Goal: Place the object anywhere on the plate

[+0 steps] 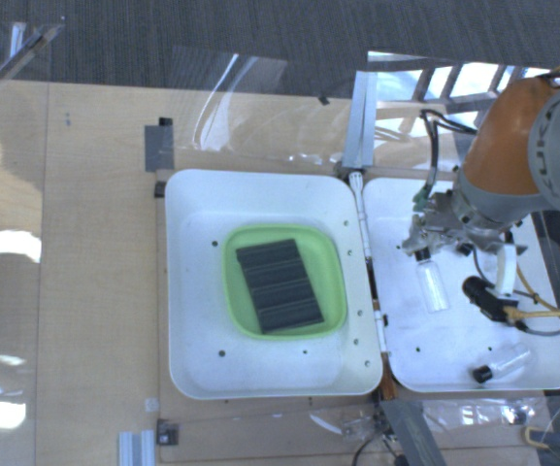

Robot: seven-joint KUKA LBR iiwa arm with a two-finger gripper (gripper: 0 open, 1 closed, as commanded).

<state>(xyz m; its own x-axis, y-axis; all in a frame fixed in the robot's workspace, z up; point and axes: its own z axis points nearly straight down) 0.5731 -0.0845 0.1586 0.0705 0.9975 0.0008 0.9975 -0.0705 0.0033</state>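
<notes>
One dark ridged block on green plate, frame centre | end effector over right bin, grip state unreadable | risk: needless regrasp dislodges block.

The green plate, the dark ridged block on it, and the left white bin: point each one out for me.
green plate [237, 311]: camera view, on its bare left rim.
dark ridged block [279, 285]: camera view, on the middle of its ribbed top.
left white bin [194, 260]: camera view, on the bare floor left of the plate.

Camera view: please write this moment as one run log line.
dark ridged block: on green plate | plate: left bin | gripper: over right bin
</notes>
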